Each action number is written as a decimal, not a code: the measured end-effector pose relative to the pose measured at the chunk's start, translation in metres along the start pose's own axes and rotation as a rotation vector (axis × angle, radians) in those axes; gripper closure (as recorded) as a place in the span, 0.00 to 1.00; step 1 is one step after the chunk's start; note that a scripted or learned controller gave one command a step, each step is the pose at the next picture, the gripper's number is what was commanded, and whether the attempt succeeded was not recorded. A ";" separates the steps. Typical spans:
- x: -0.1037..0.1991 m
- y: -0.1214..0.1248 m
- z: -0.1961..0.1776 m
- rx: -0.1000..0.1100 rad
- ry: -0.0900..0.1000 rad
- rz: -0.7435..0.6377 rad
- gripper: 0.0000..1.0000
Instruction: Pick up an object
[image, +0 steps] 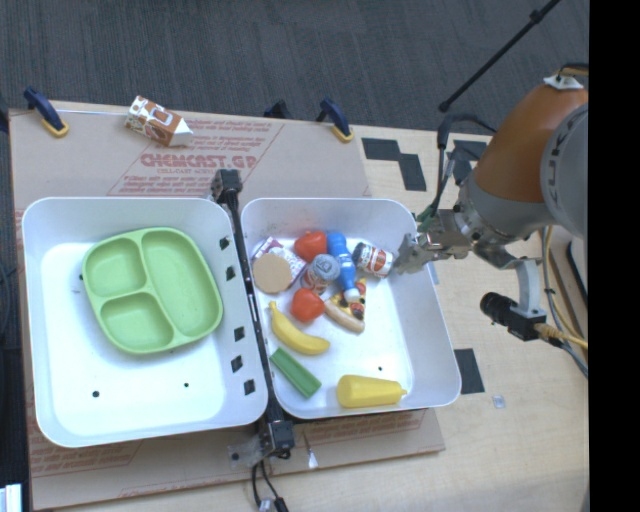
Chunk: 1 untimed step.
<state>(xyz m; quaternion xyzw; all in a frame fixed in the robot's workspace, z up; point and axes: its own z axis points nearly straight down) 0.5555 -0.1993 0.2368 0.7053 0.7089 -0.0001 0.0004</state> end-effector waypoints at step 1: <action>0.000 0.000 0.000 0.001 0.000 -0.001 0.00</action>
